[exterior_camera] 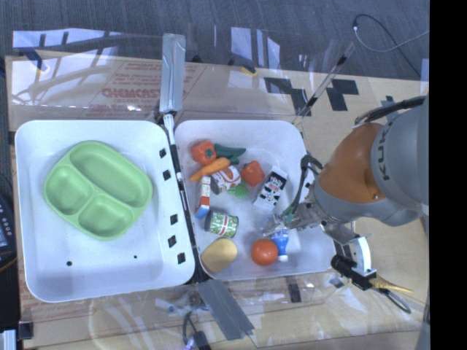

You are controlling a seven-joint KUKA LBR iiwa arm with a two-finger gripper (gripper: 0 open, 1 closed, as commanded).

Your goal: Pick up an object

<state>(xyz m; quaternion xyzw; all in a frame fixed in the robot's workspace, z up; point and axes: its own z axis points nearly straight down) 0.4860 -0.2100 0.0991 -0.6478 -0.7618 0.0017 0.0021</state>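
The right bin [292,133] holds several small objects. Among them are a red pepper [203,152], a carrot [211,168], a red block [252,173], a black-and-white carton [271,188] and a green-labelled can [221,224]. A yellow potato-like lump [219,254] and a red-orange ball [264,251] also lie there. A small blue-and-white bottle [282,243] lies by the ball. My gripper [290,219] hangs low over the bin's right part, just above that bottle and right of the carton. The arm's wrist hides its tips.
The left bin [29,254] carries a green divided plate [98,189]. A metal strip [172,71] runs between the bins at the back. The arm's orange band [350,173] and grey body cover the right bin's right rim.
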